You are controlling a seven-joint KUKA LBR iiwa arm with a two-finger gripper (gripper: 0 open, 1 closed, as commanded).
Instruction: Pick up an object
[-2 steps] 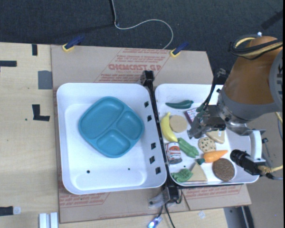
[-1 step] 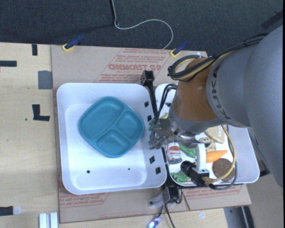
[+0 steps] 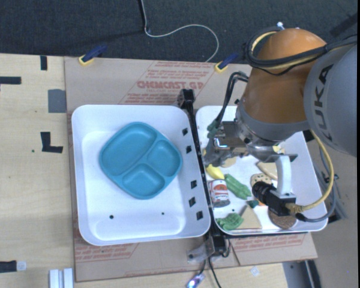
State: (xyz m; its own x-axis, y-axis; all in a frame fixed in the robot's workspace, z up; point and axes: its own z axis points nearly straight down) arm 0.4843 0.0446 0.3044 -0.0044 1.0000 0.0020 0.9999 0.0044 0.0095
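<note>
Grey arm [image 3: 276,101] over right bin [image 3: 312,161] | gripper [image 3: 223,147] near its left wall; I cannot tell its state | target: yellow piece [image 3: 214,172] beside that wall | I descend vertically, clearing the green piece [image 3: 237,186].

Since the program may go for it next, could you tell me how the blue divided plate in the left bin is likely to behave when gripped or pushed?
The blue divided plate looks like moulded plastic, so probably stiff and light. It lies flat in the left bin, so it should slide rather than tip. Its low rim may offer the fingers little to grip.
</note>
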